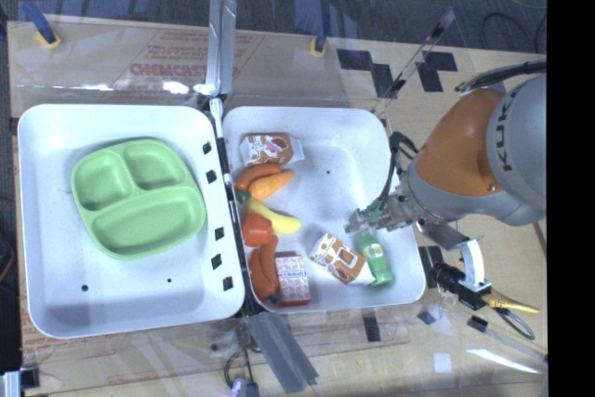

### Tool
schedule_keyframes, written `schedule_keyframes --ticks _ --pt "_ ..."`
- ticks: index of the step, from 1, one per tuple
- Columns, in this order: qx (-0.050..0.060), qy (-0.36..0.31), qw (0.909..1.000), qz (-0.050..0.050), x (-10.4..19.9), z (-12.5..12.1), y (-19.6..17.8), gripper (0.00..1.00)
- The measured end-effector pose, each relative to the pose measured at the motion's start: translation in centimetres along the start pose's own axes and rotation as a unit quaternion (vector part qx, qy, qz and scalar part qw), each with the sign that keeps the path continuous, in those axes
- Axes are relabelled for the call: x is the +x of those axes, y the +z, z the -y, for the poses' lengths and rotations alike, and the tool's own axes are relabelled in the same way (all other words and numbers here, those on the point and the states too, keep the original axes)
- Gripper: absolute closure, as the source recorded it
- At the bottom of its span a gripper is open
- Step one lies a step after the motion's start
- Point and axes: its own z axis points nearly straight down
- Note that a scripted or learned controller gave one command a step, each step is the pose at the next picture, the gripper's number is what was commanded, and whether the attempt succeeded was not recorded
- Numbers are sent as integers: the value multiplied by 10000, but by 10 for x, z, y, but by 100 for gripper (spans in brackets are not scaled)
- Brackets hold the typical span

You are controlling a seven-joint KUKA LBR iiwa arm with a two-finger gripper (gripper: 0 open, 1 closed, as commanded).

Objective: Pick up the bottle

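Note:
The bottle (376, 259) is small and green with a white label. It lies on its side in the right bin (327, 131), close to that bin's right wall at the front. My gripper (370, 218) hangs just above the bottle's far end, reaching in over the bin's right wall from the grey and orange arm (465, 158). The view does not show a firm hold on the bottle.
A brown and white snack packet (337, 258) lies right beside the bottle on its left. Further left are a banana (275, 218), a carrot (272, 185), a red packet (291, 279) and another packet (267, 148). The left bin (56, 293) holds a green divided plate (139, 197).

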Motion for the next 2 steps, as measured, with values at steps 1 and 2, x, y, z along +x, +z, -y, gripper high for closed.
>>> schedule_keyframes --ticks 1,2 --pt "-1 0 10000 0 0 0 0 0" --pt "-22 -85 10000 -36 -10 4 39 0"
